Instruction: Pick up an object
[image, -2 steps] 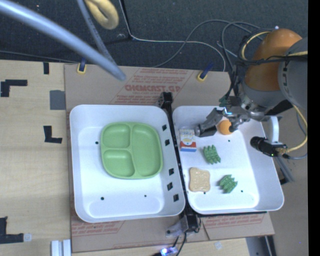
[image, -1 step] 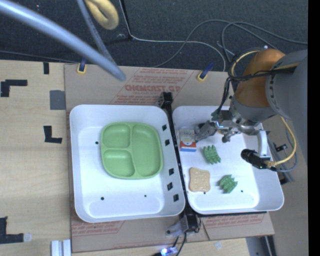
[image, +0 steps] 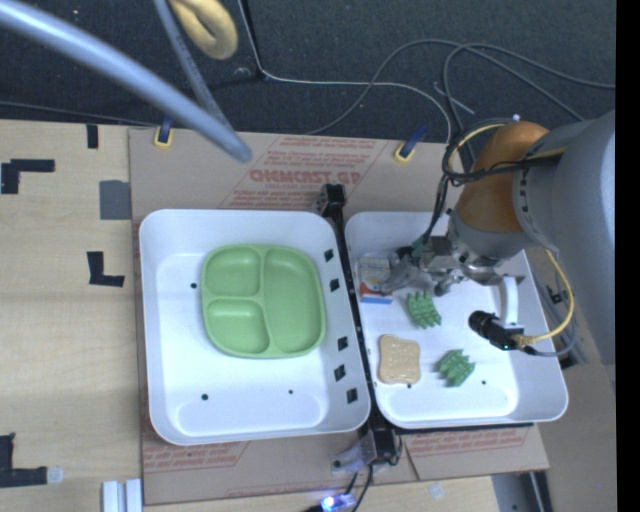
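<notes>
Right bin (image: 540, 400) holds a green toy (image: 424, 309) just below the gripper (image: 420, 275), a second green piece (image: 456, 368) and a tan toast slice (image: 399, 360). Green toy's long axis runs roughly up-down in view, tilted slightly. Looks light, stiff, ridged (grip across narrow width). Jaws' state: cannot tell.

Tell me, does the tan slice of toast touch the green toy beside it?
Apart. The camera view shows the toast and the green toy in the right bin with a clear strip of white floor between them.
</notes>
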